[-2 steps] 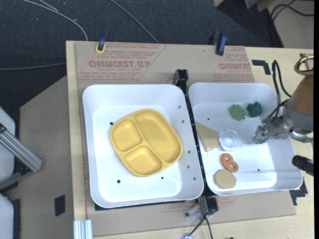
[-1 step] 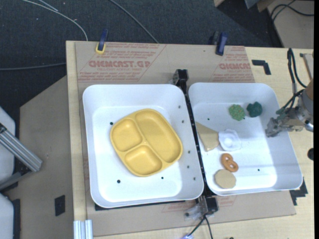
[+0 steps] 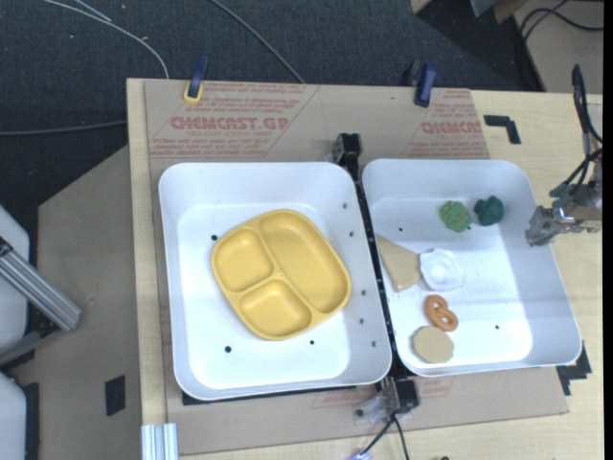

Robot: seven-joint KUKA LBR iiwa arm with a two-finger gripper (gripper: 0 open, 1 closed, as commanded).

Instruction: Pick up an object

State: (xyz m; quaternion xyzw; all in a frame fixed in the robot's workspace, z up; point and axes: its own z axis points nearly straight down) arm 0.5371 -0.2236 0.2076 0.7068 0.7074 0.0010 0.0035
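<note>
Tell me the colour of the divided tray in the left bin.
Yellow: the divided tray shows it plainly in the camera view.

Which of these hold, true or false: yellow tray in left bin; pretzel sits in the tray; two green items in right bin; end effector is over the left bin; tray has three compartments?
1. The yellow divided tray lies in the left bin. True.
2. The pretzel sits in the tray. False: it lies in the right bin, just above a tan round piece.
3. Two green items lie side by side in the right bin. True.
4. The end effector is over the left bin. False: it is at the right bin's right rim.
5. The tray has three compartments. True.
</note>
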